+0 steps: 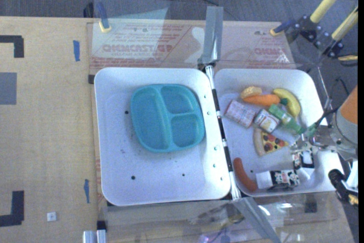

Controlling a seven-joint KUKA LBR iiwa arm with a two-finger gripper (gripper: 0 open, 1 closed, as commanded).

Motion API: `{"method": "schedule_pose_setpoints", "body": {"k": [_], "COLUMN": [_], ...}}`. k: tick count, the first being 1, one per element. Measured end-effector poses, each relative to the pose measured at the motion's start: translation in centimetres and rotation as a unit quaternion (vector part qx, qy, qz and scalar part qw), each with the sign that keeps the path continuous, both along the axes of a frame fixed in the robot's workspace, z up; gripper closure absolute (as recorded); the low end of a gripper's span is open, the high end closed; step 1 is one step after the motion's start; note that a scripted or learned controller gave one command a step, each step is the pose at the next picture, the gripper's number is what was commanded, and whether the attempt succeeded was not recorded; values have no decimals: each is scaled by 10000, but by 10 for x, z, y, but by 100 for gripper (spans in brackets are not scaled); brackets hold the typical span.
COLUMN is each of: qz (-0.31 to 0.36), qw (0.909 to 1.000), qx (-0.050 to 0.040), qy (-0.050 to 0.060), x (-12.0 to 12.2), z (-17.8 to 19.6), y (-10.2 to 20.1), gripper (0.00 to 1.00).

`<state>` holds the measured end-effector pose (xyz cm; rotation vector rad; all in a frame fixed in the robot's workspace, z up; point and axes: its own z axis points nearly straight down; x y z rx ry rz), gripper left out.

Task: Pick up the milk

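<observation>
- the small white milk bottle with a black-and-white cow-patch label [278,178] is seen lying on its side at the near edge of the right shallow white bin [318,87], beside the reddish-brown sausage-shaped toy [244,174].
- the bottle is judged to be a light, hollow plastic toy, stiff enough to be pinched but smooth and rounded, so it may be rolled or squirted out from under a poor grip; it is best taken across the middle of the body, with the closing line set at right angles to its long axis, clear of the bin wall just beside it.
- the jaws [302,155] are seen just above and to the right of the bottle, near its far end; how far apart they stand cannot be told, and nothing is seen held between them.
- farther back in the same bin a pizza-slice toy [268,142], a pink printed packet [240,113], a small tilted can [264,120], a green bottle [286,118], an orange carrot [263,99] and a yellow banana [288,101] are crowded together.
- in the left shallow white bin [114,173] a teal plastic plate with three compartments [168,117] is laid flat, with nothing seen in its compartments.
- both bins are carried side by side on the pale wooden tabletop [45,122].
</observation>
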<state>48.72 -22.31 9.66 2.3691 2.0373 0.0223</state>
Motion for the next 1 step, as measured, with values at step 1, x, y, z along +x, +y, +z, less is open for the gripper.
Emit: {"method": "schedule_pose_setpoints", "body": {"k": [1], "qz": [540], "qw": [9985], "qx": [11], "qy": [112], "x": [-7], "z": [89], "y": [53], "gripper": [100]}}
